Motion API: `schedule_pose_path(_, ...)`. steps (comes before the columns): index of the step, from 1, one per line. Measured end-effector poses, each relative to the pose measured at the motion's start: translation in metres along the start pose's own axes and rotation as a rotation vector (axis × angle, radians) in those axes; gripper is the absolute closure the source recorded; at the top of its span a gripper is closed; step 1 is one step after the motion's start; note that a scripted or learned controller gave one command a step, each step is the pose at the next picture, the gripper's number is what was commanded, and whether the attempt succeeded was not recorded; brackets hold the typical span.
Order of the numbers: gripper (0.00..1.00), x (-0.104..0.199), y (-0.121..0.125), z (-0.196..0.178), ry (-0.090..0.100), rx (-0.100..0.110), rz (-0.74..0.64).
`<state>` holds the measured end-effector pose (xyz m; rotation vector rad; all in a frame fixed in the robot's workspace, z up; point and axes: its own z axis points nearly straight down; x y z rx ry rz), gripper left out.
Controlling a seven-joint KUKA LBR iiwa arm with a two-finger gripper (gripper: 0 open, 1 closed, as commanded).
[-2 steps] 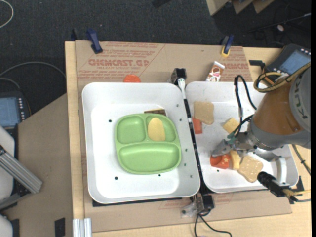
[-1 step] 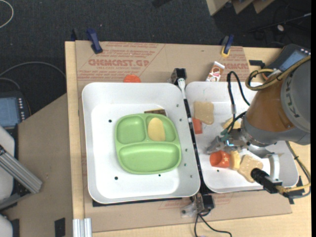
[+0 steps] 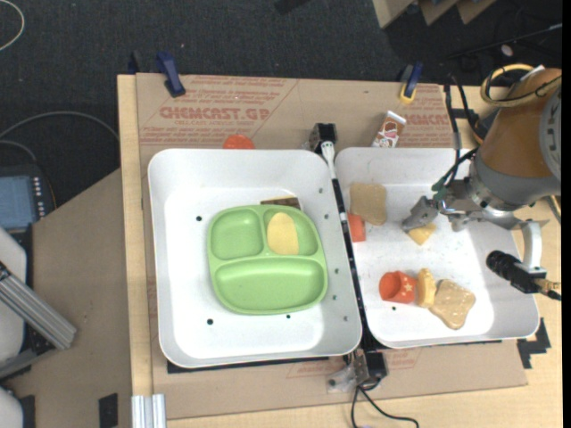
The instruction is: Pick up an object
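Observation:
My gripper hangs low over the upper middle of the right bin, with its two fingers spread apart and nothing between them. A small yellow wedge lies just under its left fingertip. A tan bread slice lies to the left of it, with a small orange-red piece by the bin wall. Toward the front lie a red tomato-like piece, a yellow piece and a toast-shaped piece.
The left bin holds a green divided plate with a yellow piece in its upper right compartment. A small carton and blue clamps sit behind the bins. A black part juts over the right bin's right side.

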<state>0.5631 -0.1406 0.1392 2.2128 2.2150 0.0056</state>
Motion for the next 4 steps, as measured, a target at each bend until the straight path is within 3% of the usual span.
schedule_pose_path(1, 0.0, -0.031, 0.017, 0.058, 0.002, 0.009, 0.003)
schedule_pose_path(2, 1.0, -0.03, 0.017, 0.044, 0.001, 0.004, 0.001)
schedule_pose_path(3, 1.0, -0.007, -0.04, -0.049, 0.006, 0.008, 0.002)
schedule_pose_path(4, 0.0, -0.007, -0.039, -0.043, 0.006, 0.011, 0.001)
